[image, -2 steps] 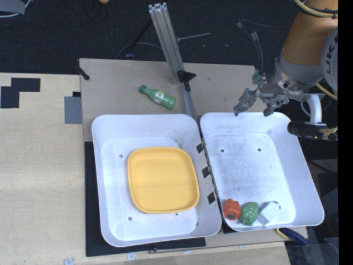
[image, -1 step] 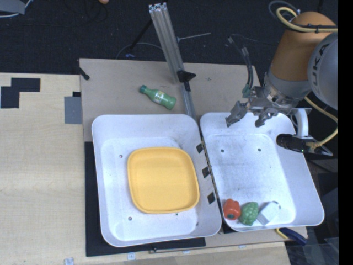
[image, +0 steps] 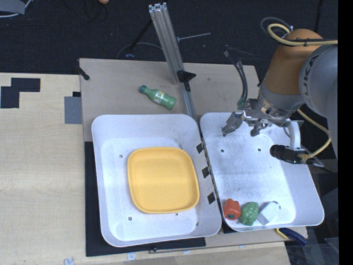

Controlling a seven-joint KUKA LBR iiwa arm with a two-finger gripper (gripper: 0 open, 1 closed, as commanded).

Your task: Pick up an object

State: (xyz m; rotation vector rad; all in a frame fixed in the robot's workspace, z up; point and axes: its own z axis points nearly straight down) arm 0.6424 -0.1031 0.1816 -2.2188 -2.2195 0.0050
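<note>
Over right bin (image: 309, 203), gripper (image: 244, 126) open, empty

2 shallow white bins are being seen side by side on the bench (image: 231, 73). A yellow plate (image: 163, 179) is lying in the left bin (image: 107, 142). At the near edge of the right bin (image: 300, 186), a red-orange object (image: 232, 208), a green object (image: 249, 213) and a small white-grey piece (image: 267, 212) are being kept close together. The gripper (image: 245, 125) is being held above the far end of the right bin, its fingers spread apart with nothing between them. A green bottle (image: 158, 96) is lying on the bench beyond the left bin.
</note>
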